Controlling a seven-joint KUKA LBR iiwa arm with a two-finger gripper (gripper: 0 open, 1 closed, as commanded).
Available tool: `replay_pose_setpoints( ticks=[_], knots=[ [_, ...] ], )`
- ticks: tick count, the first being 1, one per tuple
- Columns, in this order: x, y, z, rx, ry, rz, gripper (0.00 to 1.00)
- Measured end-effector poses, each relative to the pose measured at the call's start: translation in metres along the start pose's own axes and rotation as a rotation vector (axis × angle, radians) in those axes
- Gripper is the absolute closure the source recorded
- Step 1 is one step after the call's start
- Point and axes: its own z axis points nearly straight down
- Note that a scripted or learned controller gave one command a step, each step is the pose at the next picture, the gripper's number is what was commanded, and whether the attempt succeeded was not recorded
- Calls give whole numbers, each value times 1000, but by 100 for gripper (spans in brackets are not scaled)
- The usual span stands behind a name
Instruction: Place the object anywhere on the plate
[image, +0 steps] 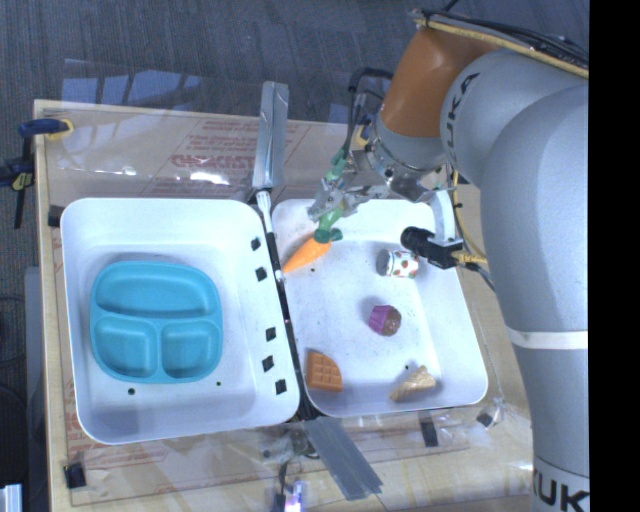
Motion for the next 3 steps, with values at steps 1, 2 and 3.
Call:
replay_pose_setpoints(
  ticks=[1, 2, 3],
  knots=[
    [85, -9, 25, 2, 0, -51, 100],
    [151, -50, 25, 2, 0, -56, 100],
    [151, -50, 25, 2, 0, -55, 0]
  ],
)
